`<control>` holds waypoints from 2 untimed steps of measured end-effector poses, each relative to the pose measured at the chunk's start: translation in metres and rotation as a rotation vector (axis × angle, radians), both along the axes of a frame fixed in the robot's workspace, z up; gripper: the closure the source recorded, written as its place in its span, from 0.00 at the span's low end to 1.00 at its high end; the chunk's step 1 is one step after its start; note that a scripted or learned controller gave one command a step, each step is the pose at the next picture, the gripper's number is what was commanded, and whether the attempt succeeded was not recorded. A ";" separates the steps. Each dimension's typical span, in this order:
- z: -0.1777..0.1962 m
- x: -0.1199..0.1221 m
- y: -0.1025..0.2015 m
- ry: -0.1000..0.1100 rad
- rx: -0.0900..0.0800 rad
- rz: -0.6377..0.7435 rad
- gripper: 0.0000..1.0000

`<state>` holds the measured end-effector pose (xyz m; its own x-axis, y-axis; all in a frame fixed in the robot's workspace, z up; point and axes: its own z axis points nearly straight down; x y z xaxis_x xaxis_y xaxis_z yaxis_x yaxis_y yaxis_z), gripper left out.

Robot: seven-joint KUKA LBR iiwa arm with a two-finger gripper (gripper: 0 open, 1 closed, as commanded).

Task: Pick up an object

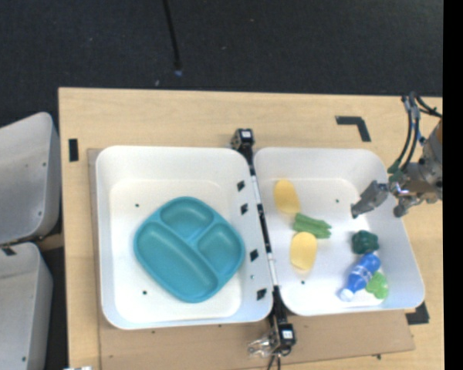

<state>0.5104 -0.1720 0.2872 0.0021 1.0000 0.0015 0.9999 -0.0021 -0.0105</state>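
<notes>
From above, the gripper (386, 199) hung over the right bin's (341, 301) far right side, fingers spread and grasping nothing. Below it lay a dark green object (363, 242), a blue bottle (359, 275), two yellow pieces and a green pepper (312, 224). The left bin (116, 299) held a teal divided plate (188, 247).

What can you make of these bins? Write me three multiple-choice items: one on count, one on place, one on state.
1. How many yellow pieces lie in the right bin?
A one
B two
C four

2. Where is the teal plate?
A in the left bin
B in the right bin
C on the bare bench

3. How does the plate lie?
A upside down
B on its edge
C flat, compartments up

Key: B, two yellow pieces flank a green one; A, the plate sits within the left bin's walls; C, its three compartments face the camera.
</notes>
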 end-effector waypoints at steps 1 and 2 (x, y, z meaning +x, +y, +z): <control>0.007 0.002 0.001 -0.012 -0.003 0.004 0.00; -0.037 -0.004 0.005 -0.014 -0.004 0.002 0.00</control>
